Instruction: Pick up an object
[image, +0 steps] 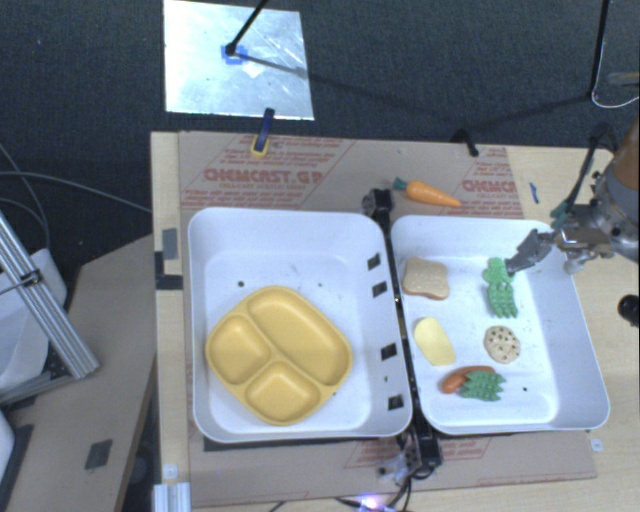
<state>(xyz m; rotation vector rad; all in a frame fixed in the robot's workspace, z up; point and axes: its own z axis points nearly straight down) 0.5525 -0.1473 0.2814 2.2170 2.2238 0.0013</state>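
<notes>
Jaws (522, 258) spread slightly (holding nothing), one fingertip touching green toy (499, 287).

yellow tray (278, 352) | 2 white bins (290, 235) | orange carrot (430, 193) | green leaf (499, 288) – brown-speckled cookie (502, 344)

- The arm (612, 215) is cut off by the picture's right edge, beside the right bin (570, 330); just its wrist end is in view.
- The tool (527, 254) over the right bin is small and blurred, so the set of its fingers cannot be told.
- The top of the green leafy piece (499, 287) sits at the tool's tip; touching or apart cannot be told.
- A dark thing (630, 308) right of the right bin is cut off by the edge.
- The metal frame (35, 300) left of the desk (300, 165) is cut off at the left edge.
</notes>
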